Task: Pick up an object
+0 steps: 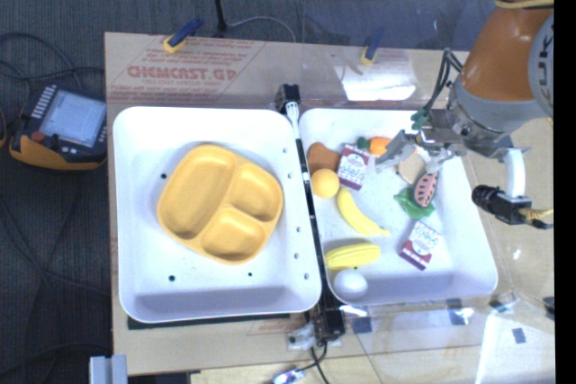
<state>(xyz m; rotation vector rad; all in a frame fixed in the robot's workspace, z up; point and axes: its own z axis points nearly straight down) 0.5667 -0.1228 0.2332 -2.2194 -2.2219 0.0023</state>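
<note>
My gripper point(412, 157) hangs over the back part of the right bin point(481, 261), fingers spread open and nothing held between them. Below and just in front of it lie a watermelon slice point(426, 187) and a green piece point(412, 205). A tan piece point(409, 169) sits under the gripper. To its left are a small orange carrot point(378, 143) and a purple-red carton point(354, 167). Further left are a brown item point(322, 157) and a yellow ball point(325, 183). A banana point(358, 213), a corn cob point(353, 255), a white egg point(351, 284) and a second carton point(419, 244) lie nearer the front.
The left bin point(135, 283) holds a yellow divided plate point(220, 202). A black ridge point(304, 193) separates the bins. A handheld pendant point(58, 126) lies off the bench at the left. A black cable fitting point(499, 202) sticks out beside the right bin's right wall.
</note>
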